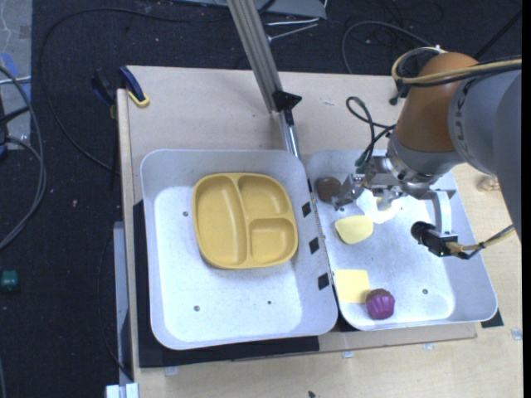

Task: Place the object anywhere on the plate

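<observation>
End effector [362, 196] in rt bin, above pale yellow piece [354, 229], grip state can't tell; plate [245, 220] in left bin.

- I can read no text, label, brand or number anywhere around the yellow plate [246, 220].
- The plate itself, both white bins [166, 305] and the arm's orange band [431, 110] look unmarked to me.

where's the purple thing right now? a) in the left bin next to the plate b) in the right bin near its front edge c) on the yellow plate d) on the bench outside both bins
b: the purple object lies in the right bin near its front edge, beside a yellow square piece, apart from the yellow plate in the left bin.
</observation>
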{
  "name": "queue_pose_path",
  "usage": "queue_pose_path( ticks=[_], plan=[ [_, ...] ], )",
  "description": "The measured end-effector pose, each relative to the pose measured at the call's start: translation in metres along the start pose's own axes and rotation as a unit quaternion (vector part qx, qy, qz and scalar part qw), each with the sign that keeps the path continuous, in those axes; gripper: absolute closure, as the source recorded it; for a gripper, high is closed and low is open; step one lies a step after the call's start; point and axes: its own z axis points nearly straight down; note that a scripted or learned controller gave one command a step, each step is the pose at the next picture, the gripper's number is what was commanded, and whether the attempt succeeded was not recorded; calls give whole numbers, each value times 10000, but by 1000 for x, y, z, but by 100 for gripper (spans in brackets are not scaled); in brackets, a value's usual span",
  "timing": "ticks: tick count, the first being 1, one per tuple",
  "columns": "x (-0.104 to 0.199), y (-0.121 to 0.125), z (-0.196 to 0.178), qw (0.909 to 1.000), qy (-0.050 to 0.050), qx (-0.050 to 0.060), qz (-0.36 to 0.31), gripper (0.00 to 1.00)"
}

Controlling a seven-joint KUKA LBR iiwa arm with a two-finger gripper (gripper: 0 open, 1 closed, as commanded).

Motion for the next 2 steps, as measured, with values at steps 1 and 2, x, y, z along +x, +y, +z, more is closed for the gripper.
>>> queue_pose_path(
  ticks=[1,2],
  plan=[
    [1,0,53,10000,-1,2,10,0],
    [0,1,40,10000,-3,-16,14,100]
  ],
)
